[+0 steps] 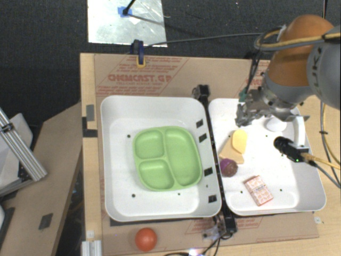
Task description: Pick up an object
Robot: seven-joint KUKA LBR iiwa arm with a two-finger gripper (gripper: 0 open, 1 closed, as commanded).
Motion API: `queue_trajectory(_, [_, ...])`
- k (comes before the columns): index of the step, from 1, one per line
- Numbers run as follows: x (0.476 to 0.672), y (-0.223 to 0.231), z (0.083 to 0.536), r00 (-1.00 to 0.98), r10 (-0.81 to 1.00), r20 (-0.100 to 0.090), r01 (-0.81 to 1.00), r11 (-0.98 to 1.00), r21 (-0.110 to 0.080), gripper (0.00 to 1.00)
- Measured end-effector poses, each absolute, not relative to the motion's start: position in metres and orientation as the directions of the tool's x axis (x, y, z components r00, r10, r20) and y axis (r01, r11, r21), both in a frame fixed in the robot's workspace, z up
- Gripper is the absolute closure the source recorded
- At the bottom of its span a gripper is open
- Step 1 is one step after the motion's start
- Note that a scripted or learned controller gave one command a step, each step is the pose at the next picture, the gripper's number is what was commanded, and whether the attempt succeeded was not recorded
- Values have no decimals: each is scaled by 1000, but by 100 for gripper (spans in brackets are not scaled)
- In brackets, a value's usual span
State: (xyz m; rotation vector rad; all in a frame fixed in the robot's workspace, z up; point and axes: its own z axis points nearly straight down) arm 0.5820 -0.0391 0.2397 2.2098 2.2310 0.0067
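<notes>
The gripper (246, 115) is hanging over the right bin (314, 193), toward its far left corner. It is too dark and small here to tell whether it is set wide or narrow, and nothing is showing in its grasp.

The nearest candidate, a yellow block (240, 141), is lying just nearward of it, close to the bin's left wall. A purple ball (228, 167) is sitting almost against the block's near end, and a pink packet (258, 190) is lying toward the near edge.

The risks are looking plain enough. The block is lying near the left wall, so a descent slightly off to that side is likely to be striking the rim. The ball is crowding the block, so a closing grasp could be nudging one and missing both. The packet is lying flat and may be slipping out.
</notes>
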Motion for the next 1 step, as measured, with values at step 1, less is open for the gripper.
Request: queue_trajectory(1, [593,15,248,-10,1000,2,1000,10,4,100])
